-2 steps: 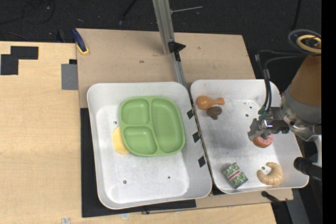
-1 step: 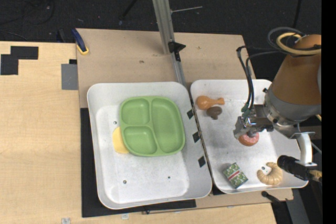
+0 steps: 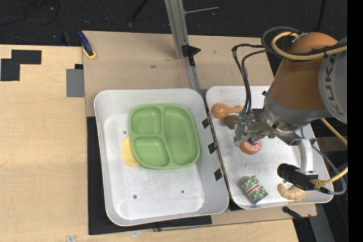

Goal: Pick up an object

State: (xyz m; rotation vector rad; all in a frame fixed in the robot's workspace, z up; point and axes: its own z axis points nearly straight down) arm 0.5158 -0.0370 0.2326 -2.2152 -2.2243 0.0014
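In the right white bin [image 3: 272, 195], the gripper [image 3: 248, 136] sits directly over a round red-and-pink object [image 3: 251, 147], though whether its fingers are spread or closed cannot be told.

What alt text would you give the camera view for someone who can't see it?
A grey and orange robot arm reaches from the right, its gripper low over a pink and red object in the right bin, which also holds an orange toy, a green packet and a tan piece. The left bin holds a green divided plate.
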